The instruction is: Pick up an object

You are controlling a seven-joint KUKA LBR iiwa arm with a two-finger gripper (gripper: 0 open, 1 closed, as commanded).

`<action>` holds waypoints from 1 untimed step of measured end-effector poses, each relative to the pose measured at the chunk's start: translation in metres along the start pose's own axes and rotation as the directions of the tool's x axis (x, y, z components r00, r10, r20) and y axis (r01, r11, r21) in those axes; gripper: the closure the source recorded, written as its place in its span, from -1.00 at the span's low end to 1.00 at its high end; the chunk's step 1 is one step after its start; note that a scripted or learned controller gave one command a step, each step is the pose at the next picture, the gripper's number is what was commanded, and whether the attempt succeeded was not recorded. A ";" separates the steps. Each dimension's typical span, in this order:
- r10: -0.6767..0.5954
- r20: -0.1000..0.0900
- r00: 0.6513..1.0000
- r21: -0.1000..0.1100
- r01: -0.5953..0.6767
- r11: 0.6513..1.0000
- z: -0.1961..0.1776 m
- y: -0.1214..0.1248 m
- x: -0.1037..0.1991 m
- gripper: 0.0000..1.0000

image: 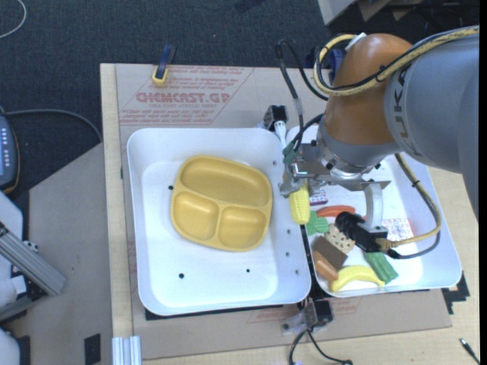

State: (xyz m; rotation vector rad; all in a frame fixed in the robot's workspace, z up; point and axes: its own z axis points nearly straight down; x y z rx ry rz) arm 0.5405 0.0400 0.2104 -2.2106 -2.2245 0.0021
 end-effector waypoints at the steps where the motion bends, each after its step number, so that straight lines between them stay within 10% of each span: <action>1: 0.001 0.000 1.000 -0.001 -0.001 1.000 -0.011 -0.016 0.040 1.00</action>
